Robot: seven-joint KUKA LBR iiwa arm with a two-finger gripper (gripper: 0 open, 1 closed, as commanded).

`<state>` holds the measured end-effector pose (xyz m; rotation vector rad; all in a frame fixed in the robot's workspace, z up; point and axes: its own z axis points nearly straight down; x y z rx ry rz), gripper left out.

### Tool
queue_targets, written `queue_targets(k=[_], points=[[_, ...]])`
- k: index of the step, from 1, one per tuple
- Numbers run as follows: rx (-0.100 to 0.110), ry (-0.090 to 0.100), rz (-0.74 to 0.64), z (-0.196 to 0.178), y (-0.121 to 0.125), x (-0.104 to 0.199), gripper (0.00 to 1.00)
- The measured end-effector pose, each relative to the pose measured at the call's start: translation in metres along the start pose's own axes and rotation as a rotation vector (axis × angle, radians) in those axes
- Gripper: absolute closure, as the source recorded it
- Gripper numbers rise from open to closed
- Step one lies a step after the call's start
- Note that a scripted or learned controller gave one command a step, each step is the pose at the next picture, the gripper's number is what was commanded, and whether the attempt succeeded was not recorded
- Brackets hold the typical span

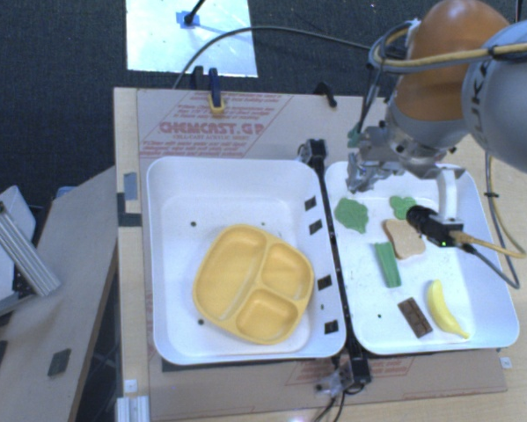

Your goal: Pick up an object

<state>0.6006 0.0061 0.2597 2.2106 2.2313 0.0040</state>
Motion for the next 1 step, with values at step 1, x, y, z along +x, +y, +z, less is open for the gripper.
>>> queue_targets(k=[1], points=[[0.000, 0.000, 0.000, -0.0014, -0.0038, 0.0569, 1.00]])
